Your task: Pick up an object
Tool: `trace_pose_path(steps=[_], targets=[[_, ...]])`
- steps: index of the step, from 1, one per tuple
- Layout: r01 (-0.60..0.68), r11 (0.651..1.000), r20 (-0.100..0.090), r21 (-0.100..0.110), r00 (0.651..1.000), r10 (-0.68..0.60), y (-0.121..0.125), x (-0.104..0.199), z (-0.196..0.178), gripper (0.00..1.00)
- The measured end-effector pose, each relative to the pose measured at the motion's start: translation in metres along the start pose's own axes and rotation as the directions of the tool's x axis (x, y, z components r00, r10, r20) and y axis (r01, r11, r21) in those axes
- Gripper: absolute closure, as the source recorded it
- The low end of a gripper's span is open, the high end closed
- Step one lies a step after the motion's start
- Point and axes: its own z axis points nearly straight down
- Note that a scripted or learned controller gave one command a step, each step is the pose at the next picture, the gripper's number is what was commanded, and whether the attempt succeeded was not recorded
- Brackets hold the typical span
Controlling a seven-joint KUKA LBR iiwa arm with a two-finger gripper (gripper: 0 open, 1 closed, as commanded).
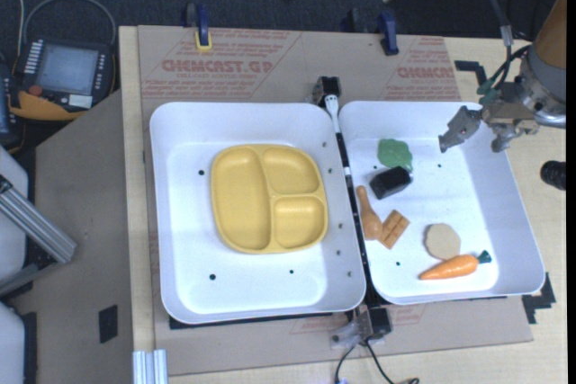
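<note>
The black block [391, 183] lies near the middle of the right bin [517, 220], touching the green piece [395, 152] beside it toward the far edge. It is judged light, stiff and flat-sided, best taken across its short width. An orange carrot [449, 267] lies by the near edge. The gripper [477, 129] is seen spread over the far right corner, pinching nothing.

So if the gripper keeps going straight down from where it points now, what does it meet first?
Probably bare floor of the right bin. The gripper hangs over that bin's upper right part; the green piece and black block lie off to its side. Depth is unclear from this view.
</note>
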Motion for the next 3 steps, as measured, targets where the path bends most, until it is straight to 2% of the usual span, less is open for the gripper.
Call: trace_pose_path(steps=[1,2,3], targets=[[0.003,1.000,0.002,-0.013,1.000,-0.003,0.002,0.000,-0.007,0.00],[0.002,1.000,0.000,-0.005,1.000,-0.002,-0.005,0.001,0.054,0.00],[0.002,1.000,0.000,-0.005,1.000,-0.002,-0.001,-0.001,0.117,0.00]])
